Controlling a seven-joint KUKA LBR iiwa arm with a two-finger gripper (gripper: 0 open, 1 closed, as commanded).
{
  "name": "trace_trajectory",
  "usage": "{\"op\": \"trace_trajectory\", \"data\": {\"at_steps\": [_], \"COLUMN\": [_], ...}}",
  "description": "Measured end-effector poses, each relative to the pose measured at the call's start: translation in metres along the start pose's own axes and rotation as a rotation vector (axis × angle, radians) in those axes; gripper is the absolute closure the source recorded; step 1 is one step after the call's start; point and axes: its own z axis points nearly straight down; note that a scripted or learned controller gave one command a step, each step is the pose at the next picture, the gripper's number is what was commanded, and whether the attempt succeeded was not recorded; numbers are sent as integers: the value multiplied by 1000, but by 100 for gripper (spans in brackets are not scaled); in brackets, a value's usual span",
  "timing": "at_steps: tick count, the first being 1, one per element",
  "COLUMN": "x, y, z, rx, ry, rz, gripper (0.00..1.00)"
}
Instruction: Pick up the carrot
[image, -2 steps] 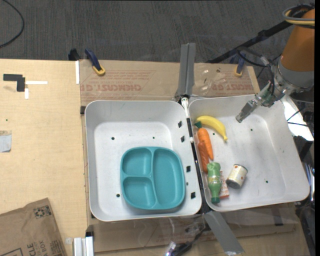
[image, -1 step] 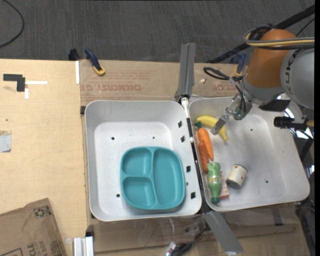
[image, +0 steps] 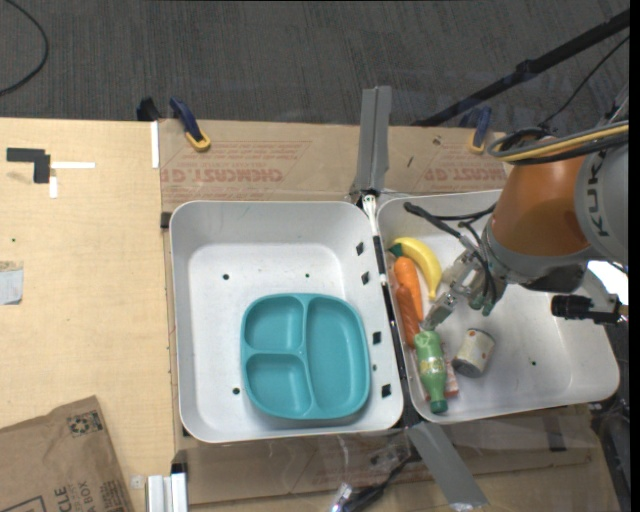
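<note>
The orange carrot (image: 408, 290) lies along the left wall of the right bin (image: 560, 380), its green top toward the back. A yellow banana (image: 423, 262) lies just behind and to the right of it. My gripper (image: 447, 301) hangs low over the right bin, just right of the carrot, with its fingers slightly apart and nothing visibly between them. The arm's orange band (image: 540, 205) rises behind it.
A green bottle (image: 432, 368) lies in front of the carrot, with a small tin can (image: 473, 352) to its right. The left bin (image: 200, 300) holds a teal divided plate (image: 305, 357). A metal divider (image: 373, 140) runs between the bins.
</note>
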Motion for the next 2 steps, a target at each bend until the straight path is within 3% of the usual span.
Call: {"op": "trace_trajectory", "data": {"at_steps": [1, 2], "x": [-3, 56], "y": [1, 20], "z": [-10, -89], "rx": [-4, 17], "ry": [-7, 24], "rz": [5, 174], "gripper": [100, 100]}}
